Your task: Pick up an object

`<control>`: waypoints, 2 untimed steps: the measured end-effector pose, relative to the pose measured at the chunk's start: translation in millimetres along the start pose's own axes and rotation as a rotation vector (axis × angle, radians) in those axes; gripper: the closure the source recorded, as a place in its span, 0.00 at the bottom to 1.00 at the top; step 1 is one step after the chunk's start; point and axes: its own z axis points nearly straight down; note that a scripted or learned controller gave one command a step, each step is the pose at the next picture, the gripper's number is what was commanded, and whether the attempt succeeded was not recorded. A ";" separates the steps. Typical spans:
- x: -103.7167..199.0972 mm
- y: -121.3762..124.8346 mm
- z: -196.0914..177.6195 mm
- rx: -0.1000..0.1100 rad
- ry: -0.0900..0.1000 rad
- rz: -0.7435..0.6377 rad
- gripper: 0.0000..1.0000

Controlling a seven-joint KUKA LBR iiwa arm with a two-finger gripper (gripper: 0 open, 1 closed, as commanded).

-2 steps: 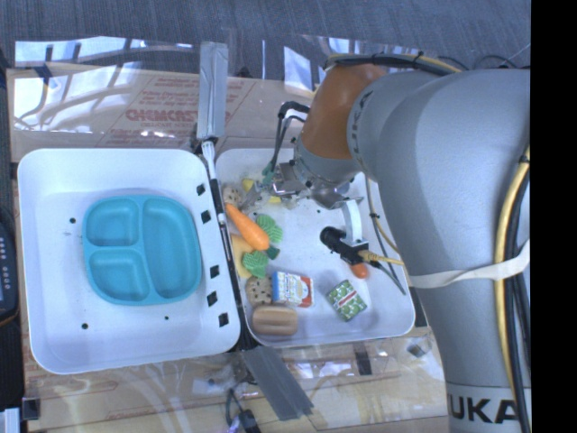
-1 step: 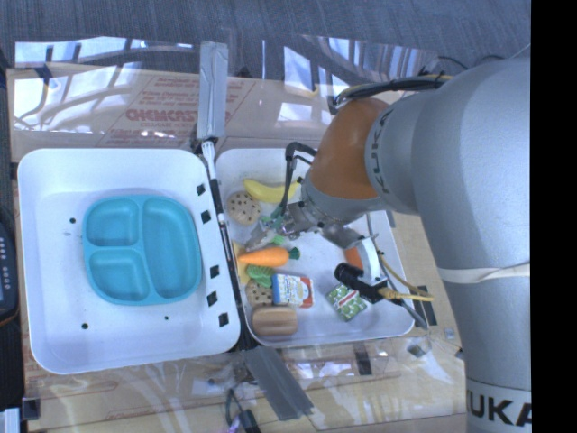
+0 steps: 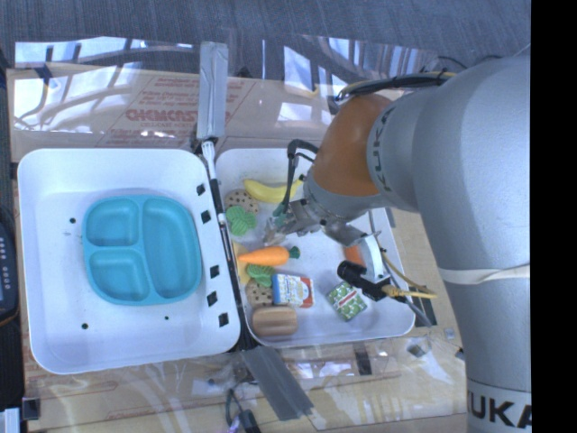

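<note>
The grey arm [image 3: 469, 197] bulks largest in my view, its orange band [image 3: 347, 152] sitting over the right bin [image 3: 397, 327]. Below the band I see the gripper [image 3: 281, 222] down among the toys, but I cannot tell how its jaws stand.

Taking the carrot [image 3: 263, 256] as my landmark: it lies just below the gripper, close but not between the fingers as far as I can see. It is orange with a green tuft at its right end, lying crosswise. Above it sits a yellow banana [image 3: 263, 190], up-left a green leafy piece [image 3: 240, 220]. Below it lies a small carton [image 3: 292, 290], then a brown block [image 3: 274, 320]. A green-and-white packet [image 3: 347, 301] lies lower right. Well left, the other bin [image 3: 45, 242] holds a blue divided tray [image 3: 141, 249].
</note>
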 end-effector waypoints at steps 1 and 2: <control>0.3 0.2 -5.9 0.006 0.002 -0.005 1.00; 0.5 0.2 -5.8 0.006 0.001 -0.005 0.00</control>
